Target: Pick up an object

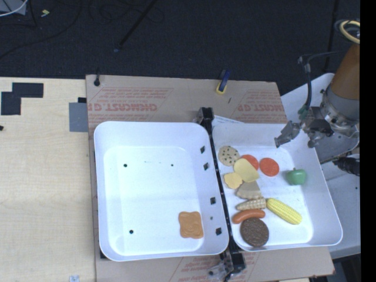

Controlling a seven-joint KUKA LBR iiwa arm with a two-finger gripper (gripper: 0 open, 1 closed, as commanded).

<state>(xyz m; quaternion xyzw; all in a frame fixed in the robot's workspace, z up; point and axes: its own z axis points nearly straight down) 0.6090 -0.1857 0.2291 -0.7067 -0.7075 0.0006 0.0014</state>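
Note:
The right bin [329,216] holds several toy foods: a speckled cookie [228,154], a red slice [269,167], a yellow chip [245,170], a green fruit [296,176], a corn cob [284,211], a sausage [248,216] and a dark round biscuit [254,232]. An orange waffle piece [191,224] lies alone in the left bin [147,175], near its front right corner. My gripper [299,136] hangs over the right bin's far right part, above and beyond the green fruit. It is open with nothing between its fingers.
Both bins rest on a cardboard sheet [153,101]. A black divider clip strip [208,157] runs between them. A blue and yellow clamp [222,82] sits at the cardboard's far edge. Cables hang beside the arm at the right.

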